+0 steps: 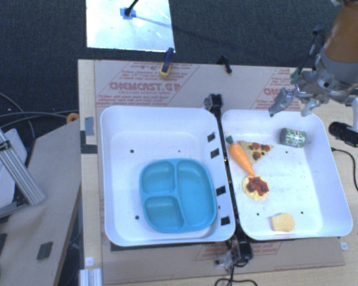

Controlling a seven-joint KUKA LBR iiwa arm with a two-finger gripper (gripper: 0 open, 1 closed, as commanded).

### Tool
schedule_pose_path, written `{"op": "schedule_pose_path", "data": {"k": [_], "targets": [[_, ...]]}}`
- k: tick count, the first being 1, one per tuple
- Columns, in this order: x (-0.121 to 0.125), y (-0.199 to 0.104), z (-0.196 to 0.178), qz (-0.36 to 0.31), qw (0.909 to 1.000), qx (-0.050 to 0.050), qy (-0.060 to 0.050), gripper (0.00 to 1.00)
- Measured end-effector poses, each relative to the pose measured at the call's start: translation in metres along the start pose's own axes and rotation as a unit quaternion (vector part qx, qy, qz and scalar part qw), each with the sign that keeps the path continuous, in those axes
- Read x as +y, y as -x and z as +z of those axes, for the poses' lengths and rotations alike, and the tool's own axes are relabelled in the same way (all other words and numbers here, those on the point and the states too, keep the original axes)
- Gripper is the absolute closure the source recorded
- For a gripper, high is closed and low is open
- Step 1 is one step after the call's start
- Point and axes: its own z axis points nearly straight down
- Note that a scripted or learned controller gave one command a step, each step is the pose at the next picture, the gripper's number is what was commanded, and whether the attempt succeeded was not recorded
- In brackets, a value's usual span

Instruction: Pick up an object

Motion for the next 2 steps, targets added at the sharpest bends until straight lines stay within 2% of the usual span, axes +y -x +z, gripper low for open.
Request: {"op": "schedule_pose_path", "data": {"k": [1, 2], "targets": [[-0.049, 0.015, 0.096, 0.002, 1.0, 0.001, -0.005, 0.0], [0.01, -0.032, 0.186, -0.002, 1.0, -0.003, 0.005, 0.0]]}}
